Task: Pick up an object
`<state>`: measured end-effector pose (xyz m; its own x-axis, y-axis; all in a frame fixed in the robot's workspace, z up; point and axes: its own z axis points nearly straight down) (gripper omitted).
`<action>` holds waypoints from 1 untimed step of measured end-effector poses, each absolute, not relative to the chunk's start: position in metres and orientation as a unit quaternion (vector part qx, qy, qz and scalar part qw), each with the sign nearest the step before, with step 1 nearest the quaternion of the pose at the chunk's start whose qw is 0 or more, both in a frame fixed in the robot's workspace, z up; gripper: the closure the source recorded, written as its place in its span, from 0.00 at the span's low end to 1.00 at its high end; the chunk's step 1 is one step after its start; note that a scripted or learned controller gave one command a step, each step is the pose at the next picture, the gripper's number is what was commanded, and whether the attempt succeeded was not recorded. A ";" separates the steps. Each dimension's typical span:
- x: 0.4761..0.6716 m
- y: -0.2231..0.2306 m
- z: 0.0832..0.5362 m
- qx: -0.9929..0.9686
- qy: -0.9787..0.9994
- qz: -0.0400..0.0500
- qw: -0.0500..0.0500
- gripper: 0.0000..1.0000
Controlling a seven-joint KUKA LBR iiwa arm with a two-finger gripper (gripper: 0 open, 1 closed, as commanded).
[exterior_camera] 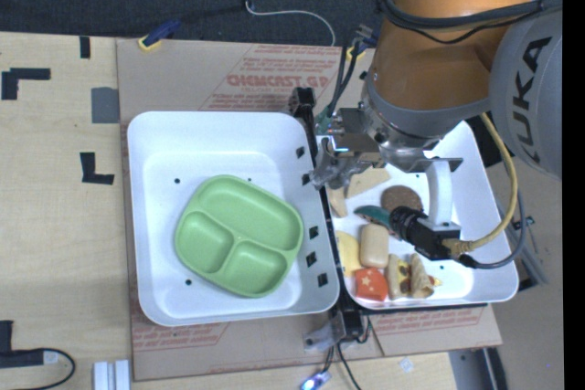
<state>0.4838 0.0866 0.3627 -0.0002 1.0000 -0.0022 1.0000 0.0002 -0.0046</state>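
Gripper [340, 167] low over right bin [484, 288], probably near cheese wedge [366, 184]; can't tell its state. Food is crowded, so a grab may slip or nudge neighbours.

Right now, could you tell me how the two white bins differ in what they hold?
The left bin holds one large thing, a green divided plate lying tilted across its floor; the right bin holds a cluster of small food-like pieces, including a red block and a brown disc. The arm hangs over the right bin, not the left. Both are shallow, white and side by side.
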 end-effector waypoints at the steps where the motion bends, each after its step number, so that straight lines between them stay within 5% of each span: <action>1: 0.483 0.109 0.304 -0.706 -0.708 0.004 0.002 1.00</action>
